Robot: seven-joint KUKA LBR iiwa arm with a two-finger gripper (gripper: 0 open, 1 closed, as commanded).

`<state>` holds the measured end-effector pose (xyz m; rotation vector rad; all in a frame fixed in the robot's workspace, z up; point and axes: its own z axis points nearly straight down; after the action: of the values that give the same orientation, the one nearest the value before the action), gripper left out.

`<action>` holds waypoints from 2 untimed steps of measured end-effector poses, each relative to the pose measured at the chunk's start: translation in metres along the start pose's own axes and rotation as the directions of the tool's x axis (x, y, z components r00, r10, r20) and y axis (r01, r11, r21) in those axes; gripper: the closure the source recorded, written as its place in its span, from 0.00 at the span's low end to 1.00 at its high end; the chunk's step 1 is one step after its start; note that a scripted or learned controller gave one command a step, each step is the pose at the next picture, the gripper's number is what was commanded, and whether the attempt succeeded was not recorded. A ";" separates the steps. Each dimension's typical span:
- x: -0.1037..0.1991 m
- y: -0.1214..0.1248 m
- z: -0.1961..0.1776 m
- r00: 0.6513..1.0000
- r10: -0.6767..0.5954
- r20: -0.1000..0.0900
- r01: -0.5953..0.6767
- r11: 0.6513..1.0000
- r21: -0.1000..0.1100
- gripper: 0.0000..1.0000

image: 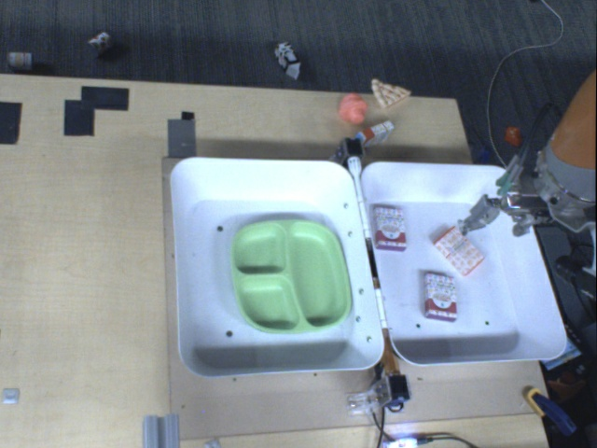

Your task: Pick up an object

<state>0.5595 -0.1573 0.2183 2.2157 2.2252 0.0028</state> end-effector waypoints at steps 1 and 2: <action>0.011 -0.057 0.121 1.000 0.003 0.001 -0.003 1.000 -0.008 0.00; 0.013 -0.055 0.110 1.000 0.001 -0.001 -0.001 1.000 -0.013 1.00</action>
<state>0.5050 -0.1447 0.1087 2.2104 2.2179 0.0179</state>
